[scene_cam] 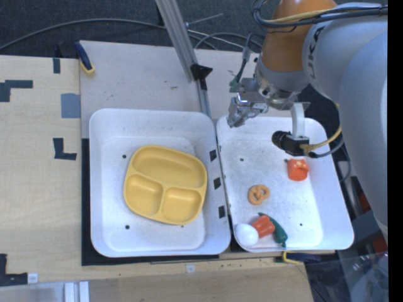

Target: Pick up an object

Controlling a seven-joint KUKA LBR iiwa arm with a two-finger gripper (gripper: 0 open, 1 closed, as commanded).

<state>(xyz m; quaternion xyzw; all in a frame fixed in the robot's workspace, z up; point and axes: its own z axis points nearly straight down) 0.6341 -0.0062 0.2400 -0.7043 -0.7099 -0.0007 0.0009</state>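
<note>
My gripper [238, 116] hangs over the far left corner of the right bin [327, 231], with nothing visible between its fingers. In that bin lie a small orange block [297, 169] near the right wall, a tan pretzel-shaped piece [257, 194] in the middle, and, at the near edge, a white egg-like ball [246, 234] beside a red and green pepper-like toy [269, 227]. All of them lie well below and to the right of the gripper.
The left bin [107, 231] holds a yellow divided plate [165, 184]. A slanted metal rail [179, 33] stands behind the bins, ending at a black clamp [200, 72] near the gripper. Cables run over the dark floor at the back.
</note>
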